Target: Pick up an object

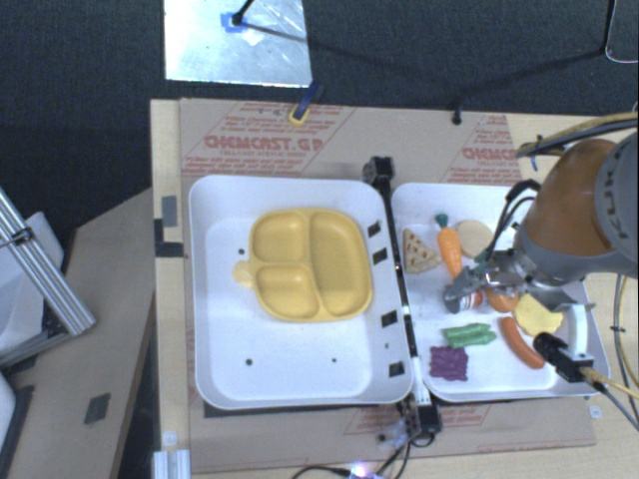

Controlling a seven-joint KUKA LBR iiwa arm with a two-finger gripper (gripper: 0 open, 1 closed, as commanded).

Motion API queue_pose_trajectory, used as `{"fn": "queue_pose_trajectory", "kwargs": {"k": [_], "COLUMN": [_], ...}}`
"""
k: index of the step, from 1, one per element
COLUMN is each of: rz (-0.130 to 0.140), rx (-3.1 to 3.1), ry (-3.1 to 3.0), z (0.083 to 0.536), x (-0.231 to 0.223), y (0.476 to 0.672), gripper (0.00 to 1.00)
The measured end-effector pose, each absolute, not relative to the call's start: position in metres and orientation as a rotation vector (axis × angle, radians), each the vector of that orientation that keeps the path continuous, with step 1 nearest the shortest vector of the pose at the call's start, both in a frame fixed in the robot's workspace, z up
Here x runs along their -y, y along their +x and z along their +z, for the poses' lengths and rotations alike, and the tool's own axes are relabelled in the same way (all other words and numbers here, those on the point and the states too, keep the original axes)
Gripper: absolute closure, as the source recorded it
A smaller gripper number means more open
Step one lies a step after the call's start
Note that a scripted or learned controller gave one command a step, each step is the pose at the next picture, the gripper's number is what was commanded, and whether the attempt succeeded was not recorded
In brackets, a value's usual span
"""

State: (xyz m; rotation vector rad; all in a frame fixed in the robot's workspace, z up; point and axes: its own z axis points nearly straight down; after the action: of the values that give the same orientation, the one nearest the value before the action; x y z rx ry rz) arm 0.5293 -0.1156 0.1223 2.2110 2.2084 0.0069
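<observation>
My gripper (pixel 465 293) hangs low over the middle of the right bin (pixel 424 362), reaching in from the right under the orange wrist band. Toy foods lie around it: a carrot (pixel 450 248) and a pizza slice (pixel 419 251) to its upper left, a beige round piece (pixel 473 236) above. A green pod (pixel 469 334) and a purple grape bunch (pixel 449 363) lie below it. An orange sausage (pixel 522 342) and a yellow piece (pixel 536 316) sit to the lower right. An orange item lies partly hidden just right of the fingers.
The left bin (pixel 215 367) holds a yellow divided plate (pixel 306 264). A black divider with clips (pixel 392 267) runs between the bins. Cables trail along the right edge of the bench. A metal sheet (pixel 238 28) lies on the floor beyond.
</observation>
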Motion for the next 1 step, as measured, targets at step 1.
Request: {"fn": "queue_pose_trajectory", "kwargs": {"k": [1], "rz": [0.016], "rx": [-2.200], "ry": [2.206], "z": [0.1100], "x": [0.1187], "y": [0.5342], "gripper": [0.00]}}
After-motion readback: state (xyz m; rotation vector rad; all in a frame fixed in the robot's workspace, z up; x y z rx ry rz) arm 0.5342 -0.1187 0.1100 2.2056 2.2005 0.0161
